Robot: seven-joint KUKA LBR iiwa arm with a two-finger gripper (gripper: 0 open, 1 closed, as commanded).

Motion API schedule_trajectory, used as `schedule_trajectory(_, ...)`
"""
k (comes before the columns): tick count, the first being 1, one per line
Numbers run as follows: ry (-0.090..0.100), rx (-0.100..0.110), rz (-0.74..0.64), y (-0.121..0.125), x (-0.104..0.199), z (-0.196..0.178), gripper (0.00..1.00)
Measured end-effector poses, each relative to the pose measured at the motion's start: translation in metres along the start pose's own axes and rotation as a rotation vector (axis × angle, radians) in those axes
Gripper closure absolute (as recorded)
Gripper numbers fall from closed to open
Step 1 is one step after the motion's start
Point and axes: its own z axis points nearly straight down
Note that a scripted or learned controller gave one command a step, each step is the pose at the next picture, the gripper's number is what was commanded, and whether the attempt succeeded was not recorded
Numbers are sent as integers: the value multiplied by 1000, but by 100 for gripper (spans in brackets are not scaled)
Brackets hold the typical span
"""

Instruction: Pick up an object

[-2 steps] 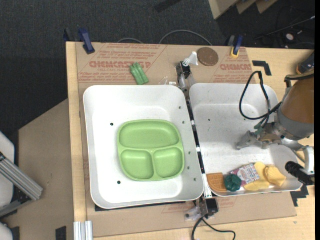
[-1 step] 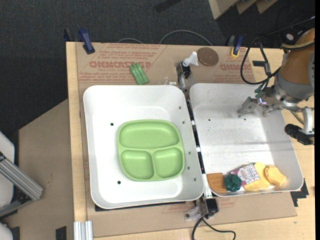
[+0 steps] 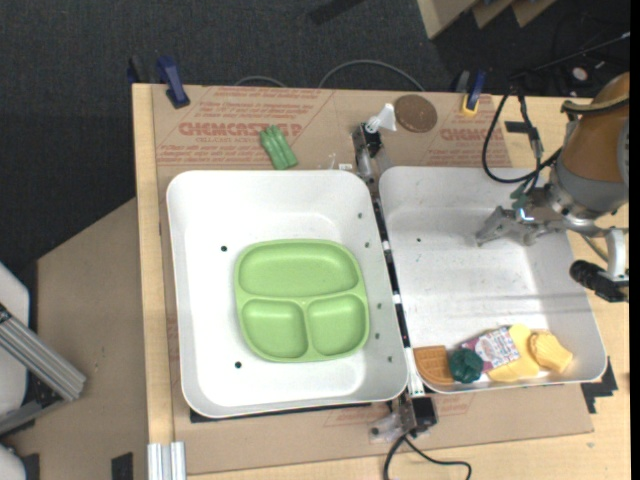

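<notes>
My gripper (image 3: 497,228) hangs over the upper middle of the right bin (image 3: 440,268), reaching in from the right on the grey arm (image 3: 590,168). Along that bin's front edge lies a row of small objects: an orange-brown piece (image 3: 428,363), a dark green object (image 3: 465,366), a pink and white packet (image 3: 496,347) and yellow pieces (image 3: 535,356). The gripper is well behind them, apart from all of them. I see nothing in it. The left bin (image 3: 200,268) holds a light green divided plate (image 3: 300,300).
Behind the bins on the cardboard bench lie a green clip-like object (image 3: 278,148) and a brown disc (image 3: 415,114). Black cables (image 3: 500,138) hang near the arm at the back right. Bare bin floor lies between the gripper and the objects.
</notes>
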Motion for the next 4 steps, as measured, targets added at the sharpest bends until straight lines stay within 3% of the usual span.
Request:
schedule_trajectory(1, -5, -1, 2, -20, -2, -45, 0)
schedule_trajectory(2, -3, 5, 2, -39, 6, 3, 0)
schedule_trajectory(3, -9, -9, 3, -70, 10, -111, 0)
schedule_trajectory(4, -5, 1, 1, -71, 21, -91, 0)
